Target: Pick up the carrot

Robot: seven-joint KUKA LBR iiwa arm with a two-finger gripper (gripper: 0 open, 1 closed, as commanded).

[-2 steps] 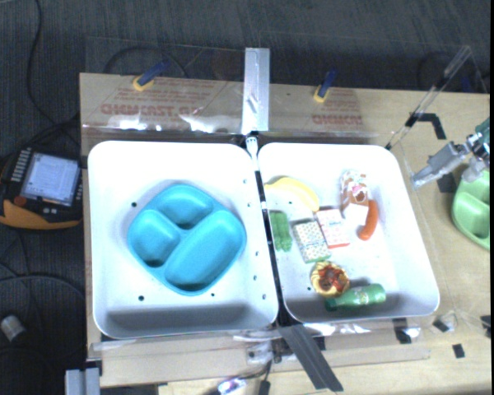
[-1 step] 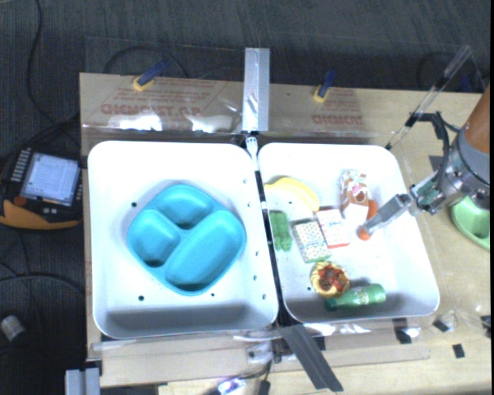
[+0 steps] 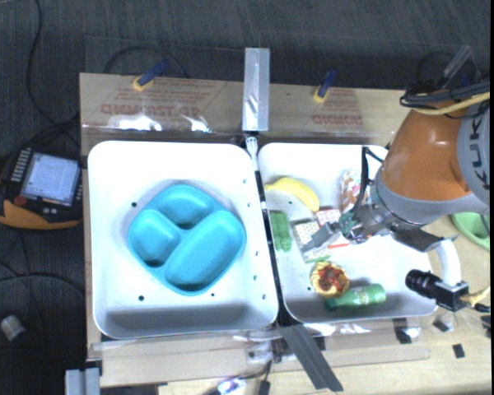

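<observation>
No carrot could be told apart in the right bin (image 3: 395, 304); the clutter there was a banana (image 3: 296, 191), a green bottle (image 3: 358, 296), a red-and-yellow item (image 3: 330, 278) and some packets. The gripper (image 3: 351, 227) hung low over the packets; its state could not be told. Nothing looked lifted, so the pick seemed undone. The left bin (image 3: 107, 220) held 1 blue tray (image 3: 187, 237).

arm (image 3: 432, 167): cut by right edge | gripper (image 3: 351, 226) fingers: indiscernible
</observation>
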